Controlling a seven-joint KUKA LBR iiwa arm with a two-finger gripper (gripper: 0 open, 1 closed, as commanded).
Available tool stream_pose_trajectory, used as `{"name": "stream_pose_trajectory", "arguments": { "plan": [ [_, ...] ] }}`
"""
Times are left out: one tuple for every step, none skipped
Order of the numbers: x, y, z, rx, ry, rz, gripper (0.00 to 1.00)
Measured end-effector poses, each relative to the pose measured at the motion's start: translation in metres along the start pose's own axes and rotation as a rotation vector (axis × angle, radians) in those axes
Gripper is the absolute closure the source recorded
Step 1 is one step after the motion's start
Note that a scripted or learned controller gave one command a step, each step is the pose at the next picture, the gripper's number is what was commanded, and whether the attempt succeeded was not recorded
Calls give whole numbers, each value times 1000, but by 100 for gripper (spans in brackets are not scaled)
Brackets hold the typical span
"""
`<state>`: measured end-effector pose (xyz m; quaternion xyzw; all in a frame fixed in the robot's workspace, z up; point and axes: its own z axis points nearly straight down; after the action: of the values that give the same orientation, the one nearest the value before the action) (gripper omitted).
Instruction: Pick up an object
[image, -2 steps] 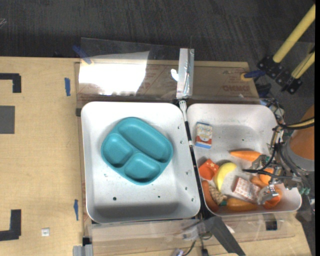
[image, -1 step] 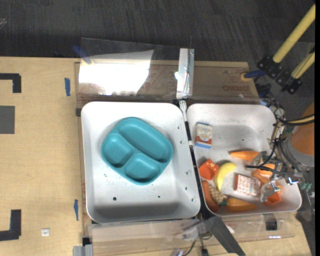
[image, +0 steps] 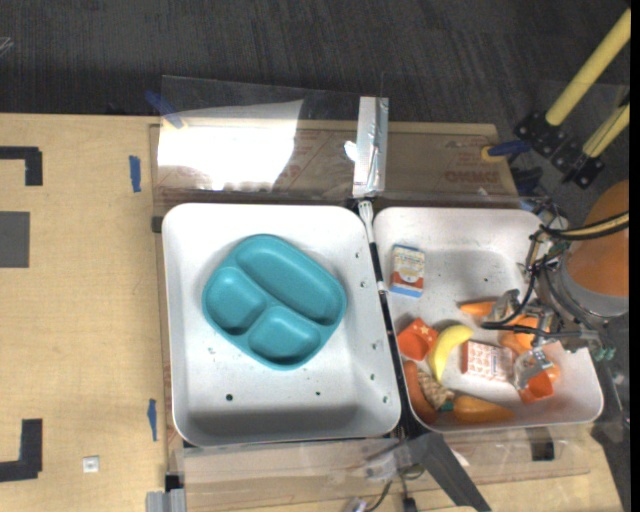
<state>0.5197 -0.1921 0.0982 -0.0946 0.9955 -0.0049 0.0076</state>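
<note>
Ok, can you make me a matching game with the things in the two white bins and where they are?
Things:
1. teal divided plate
2. small white carton
3. yellow banana

Places:
A. lying among the pile of things in the right bin
B. alone at the back of the right bin
C. in the middle of the left bin

Pairs: 1-C, 2-B, 3-A

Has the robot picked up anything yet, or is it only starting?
Nothing looks picked up yet. The gripper is low in the right bin, over the pile with the banana, the white bottle with an orange cap and orange pieces. Whether it has caught anything is hard to tell. Gripping and lifting one item is left. The teal divided plate sits in the left bin.
</note>
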Motion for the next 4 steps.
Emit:
{"name": "stream_pose_trajectory", "arguments": {
  "plan": [
    [25,-7,9,-6,4,-27,0],
    [20,-7,-4,-1,-10,-30,100],
    [20,-7,-3,-2,-8,-30,0],
    [2,-30,10,-7,1,-101,0]
  ]
}}
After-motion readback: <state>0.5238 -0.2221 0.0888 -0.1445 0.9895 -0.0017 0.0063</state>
